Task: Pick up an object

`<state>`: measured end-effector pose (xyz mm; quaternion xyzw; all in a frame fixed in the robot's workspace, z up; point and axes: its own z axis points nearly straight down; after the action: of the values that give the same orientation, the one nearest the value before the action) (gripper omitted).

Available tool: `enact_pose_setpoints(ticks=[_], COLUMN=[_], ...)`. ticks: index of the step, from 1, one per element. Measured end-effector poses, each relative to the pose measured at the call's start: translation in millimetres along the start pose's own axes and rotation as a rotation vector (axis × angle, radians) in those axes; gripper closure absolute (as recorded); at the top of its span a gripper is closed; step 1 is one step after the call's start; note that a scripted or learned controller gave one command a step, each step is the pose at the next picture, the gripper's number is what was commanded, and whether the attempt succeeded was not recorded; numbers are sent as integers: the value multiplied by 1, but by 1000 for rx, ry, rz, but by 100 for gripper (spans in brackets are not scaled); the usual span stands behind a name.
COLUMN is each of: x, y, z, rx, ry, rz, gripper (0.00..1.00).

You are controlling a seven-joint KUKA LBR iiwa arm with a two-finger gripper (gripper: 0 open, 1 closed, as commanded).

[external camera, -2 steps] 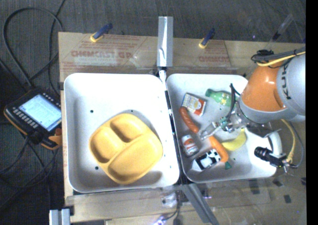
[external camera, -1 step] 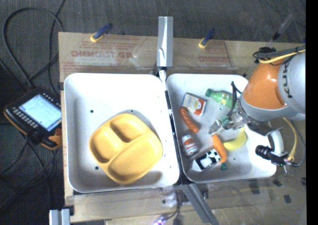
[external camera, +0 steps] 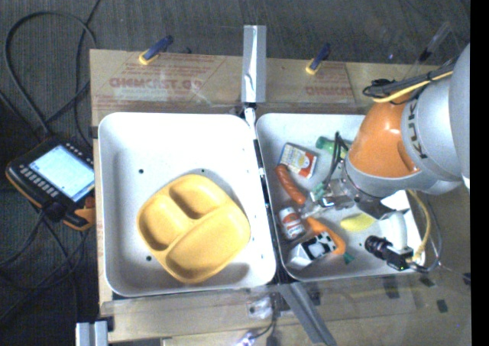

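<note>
Gripper (external camera: 325, 201) low in the right bin (external camera: 269, 155), over the clutter; I cannot tell how its jaws stand.

I count two bins. The left bin (external camera: 122, 146) bears one yellow tray (external camera: 194, 227) near its front edge. The right one bears one carrot (external camera: 290, 185), one small can (external camera: 291, 223), one orange-labelled packet (external camera: 297, 159) and one black-and-white box (external camera: 318, 246) by the front edge. I read "KUKA" on the arm (external camera: 412, 134).

Dark grey carpet floor (external camera: 191, 1) w/ black cables (external camera: 30, 39) strewn across it; brown cardboard-topped bench (external camera: 160, 81) is lit evenly; orange-edged handheld screen pendant (external camera: 53, 180) is seen at left.
</note>
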<state>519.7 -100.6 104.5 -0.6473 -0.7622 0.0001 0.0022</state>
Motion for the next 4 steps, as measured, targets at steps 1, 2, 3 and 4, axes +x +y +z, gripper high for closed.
enact_pose_setpoints(ticks=[1,2,3,4], x=[-11,-17,-15,32], y=[-2,-33,-33,-20], z=[-3,13,4,-90], rx=[-3,-22,-20,1], ry=[-16,-16,-11,-4], rz=[13,-41,-43,86], gripper=[0,0,100,100])
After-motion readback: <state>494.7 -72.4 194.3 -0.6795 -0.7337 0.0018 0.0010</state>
